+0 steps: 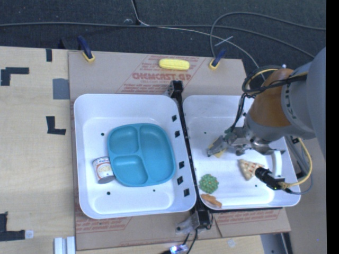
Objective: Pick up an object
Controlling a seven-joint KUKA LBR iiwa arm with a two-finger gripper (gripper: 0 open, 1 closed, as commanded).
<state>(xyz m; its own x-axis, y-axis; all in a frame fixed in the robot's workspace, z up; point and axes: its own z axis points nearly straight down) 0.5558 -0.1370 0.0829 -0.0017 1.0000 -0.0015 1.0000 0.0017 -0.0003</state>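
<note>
My gripper (216, 148) hangs low over the middle of the right bin (212, 110), reaching in from the right under the grey and orange arm (275, 107). A green bumpy ball (208, 183) lies just below it near the bin's front left. An orange carrot-like piece (212, 199) rests at the front rim. A pizza slice toy (250, 169) lies to the gripper's right, close to the wrist. In the left bin (90, 115) sit a blue divided plate (141, 154) and a small can (104, 170) touching its left edge.
A yellow banana-like object (174, 64) lies on the cardboard behind the bins, between two clamps (86, 51) (216, 60). Cables loop above the arm and along the right bin's right side. A black divider (183, 142) joins the two bins.
</note>
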